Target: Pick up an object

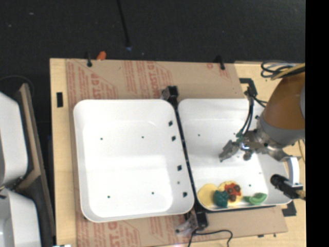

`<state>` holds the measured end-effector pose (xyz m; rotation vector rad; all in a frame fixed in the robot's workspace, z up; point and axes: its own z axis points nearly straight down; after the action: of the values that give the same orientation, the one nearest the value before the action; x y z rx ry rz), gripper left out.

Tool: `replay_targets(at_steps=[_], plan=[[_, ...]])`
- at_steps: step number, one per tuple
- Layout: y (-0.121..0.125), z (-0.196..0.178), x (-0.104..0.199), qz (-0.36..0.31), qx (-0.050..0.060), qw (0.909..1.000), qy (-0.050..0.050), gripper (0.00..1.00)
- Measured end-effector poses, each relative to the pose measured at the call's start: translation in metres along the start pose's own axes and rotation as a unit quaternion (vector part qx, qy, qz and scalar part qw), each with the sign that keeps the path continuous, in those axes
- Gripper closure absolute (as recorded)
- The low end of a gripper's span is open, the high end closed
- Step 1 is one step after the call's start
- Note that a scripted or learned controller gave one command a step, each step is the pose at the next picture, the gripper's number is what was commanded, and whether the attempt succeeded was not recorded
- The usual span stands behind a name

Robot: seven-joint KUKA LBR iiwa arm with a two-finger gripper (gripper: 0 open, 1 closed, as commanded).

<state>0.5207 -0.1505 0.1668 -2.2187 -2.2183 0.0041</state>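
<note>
Camera view, from above and at a slant: two shallow white bins side by side on a cardboard-covered bench (128, 76). Arm (285, 112) cut off at the frame's right side, grey with an orange band, reaching in over the right bin (216, 117). Gripper (235, 151) hanging over the middle of the right bin, toward its right wall, fingers spread apart and angled down and left, with nothing seen between them. Fingertips small and dim against the white floor, so hard to tell whether touching the bin or just above it. Cluster of small objects (231, 193) pressed along the near edge of the right bin, close to its near-left corner: a yellow piece (207, 193), a blue-green piece (221, 199), a red-and-dark piece (233, 189) and a green piece (257, 197). Shapes blurred and overlapping, individual kinds not readable. Long axis of the cluster running along the near wall, left to right, green piece at the right end. Cluster well apart from the gripper. Left bin (128, 158) showing a bare white floor with a few dark dots. Dark clips (177, 153) lined up along the seam between the bins.
</note>
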Motion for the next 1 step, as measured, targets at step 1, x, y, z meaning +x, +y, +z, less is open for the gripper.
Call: replay_targets(at_steps=[1], plan=[[0.0054,0.0578,0.0058,0.000,0.000,1.0000,0.000,0.00]])
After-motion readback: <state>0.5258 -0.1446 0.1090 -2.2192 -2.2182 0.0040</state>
